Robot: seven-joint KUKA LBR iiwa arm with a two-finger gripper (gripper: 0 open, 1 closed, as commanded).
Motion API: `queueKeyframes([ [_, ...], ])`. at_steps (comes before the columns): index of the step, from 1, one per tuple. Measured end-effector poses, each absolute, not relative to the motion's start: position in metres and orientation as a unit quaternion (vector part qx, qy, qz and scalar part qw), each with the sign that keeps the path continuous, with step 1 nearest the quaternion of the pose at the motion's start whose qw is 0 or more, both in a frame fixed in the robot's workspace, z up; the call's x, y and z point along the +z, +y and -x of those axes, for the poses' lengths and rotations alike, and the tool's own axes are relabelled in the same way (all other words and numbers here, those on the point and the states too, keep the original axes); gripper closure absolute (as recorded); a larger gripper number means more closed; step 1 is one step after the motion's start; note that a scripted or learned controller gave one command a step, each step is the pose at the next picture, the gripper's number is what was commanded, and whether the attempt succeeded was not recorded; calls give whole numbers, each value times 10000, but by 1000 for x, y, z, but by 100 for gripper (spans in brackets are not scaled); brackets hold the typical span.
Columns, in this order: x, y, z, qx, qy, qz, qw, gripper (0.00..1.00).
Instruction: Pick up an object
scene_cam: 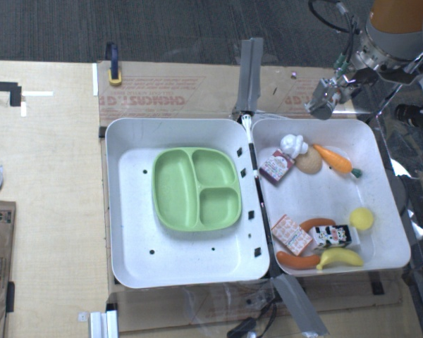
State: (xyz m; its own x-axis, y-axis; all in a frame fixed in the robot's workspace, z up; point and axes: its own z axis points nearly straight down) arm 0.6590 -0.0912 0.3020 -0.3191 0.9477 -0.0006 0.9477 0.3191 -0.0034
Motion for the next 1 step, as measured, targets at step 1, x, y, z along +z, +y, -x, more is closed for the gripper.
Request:
queueKeyframes([
  [1,311,-91,-660,23,-8130,5822,-5,100],
])
